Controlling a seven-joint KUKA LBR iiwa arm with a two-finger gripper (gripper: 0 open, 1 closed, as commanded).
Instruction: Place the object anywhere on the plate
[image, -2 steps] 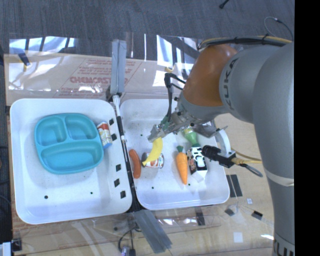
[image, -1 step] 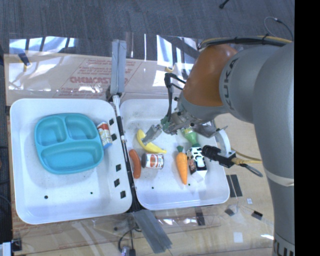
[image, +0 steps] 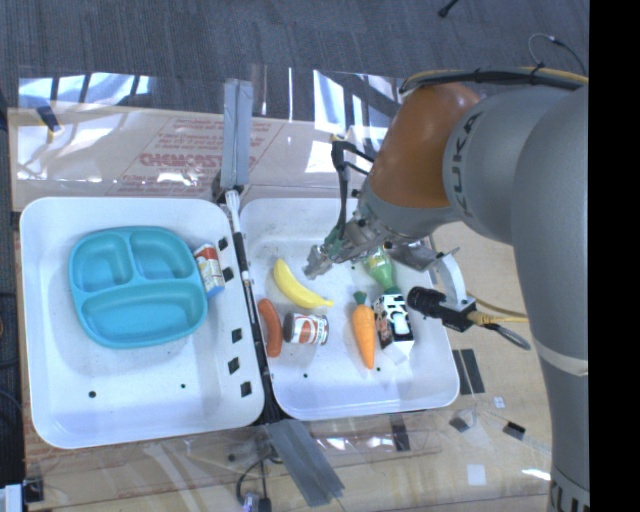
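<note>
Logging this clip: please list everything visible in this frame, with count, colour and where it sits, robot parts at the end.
bins: 2, white, side by side on the bench
plate: 1, blue, divided into compartments, in the left bin
small can: 1, red and white label, left bin, at the plate's right edge
banana: 1, yellow, right bin, upper left part
sausage: 1, orange-red, right bin, by its left wall
jar: 1, dark with pale label, lying right of the sausage
carrot: 1, orange with green top, right bin centre
bottle: 1, green top, black and white label, right of the carrot
arm: 1, grey with orange band, reaching in from the right
tool: 1, metallic, above the banana
</note>
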